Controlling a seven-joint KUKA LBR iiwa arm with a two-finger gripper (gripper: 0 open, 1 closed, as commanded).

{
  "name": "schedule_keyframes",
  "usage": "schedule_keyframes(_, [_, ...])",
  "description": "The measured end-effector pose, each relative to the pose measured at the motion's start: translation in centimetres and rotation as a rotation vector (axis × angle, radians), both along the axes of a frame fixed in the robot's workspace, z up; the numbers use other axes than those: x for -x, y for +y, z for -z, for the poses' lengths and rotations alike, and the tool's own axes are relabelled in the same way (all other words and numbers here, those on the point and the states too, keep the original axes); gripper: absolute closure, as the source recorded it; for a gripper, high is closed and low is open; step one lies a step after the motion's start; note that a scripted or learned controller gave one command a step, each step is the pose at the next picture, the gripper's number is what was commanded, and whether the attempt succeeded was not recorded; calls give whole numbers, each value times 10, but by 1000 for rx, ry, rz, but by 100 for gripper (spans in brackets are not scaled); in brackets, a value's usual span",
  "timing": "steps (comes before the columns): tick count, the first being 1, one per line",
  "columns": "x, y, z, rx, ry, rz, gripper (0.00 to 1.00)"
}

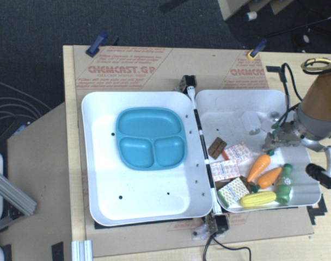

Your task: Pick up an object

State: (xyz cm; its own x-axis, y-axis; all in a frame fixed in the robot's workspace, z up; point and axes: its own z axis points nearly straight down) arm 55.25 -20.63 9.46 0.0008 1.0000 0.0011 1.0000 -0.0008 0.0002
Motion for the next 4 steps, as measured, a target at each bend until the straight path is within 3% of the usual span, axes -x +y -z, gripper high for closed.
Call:
schedule_keyframes(1, [0,0,0,0,0,0,0])
schedule_keyframes(2, [15,22,10,0,2,-1,0])
schedule_keyframes(3, [15,22,0,0,1,0,100])
schedule_keyframes(4, [-12,170,-90,-1,-1,-3,100])
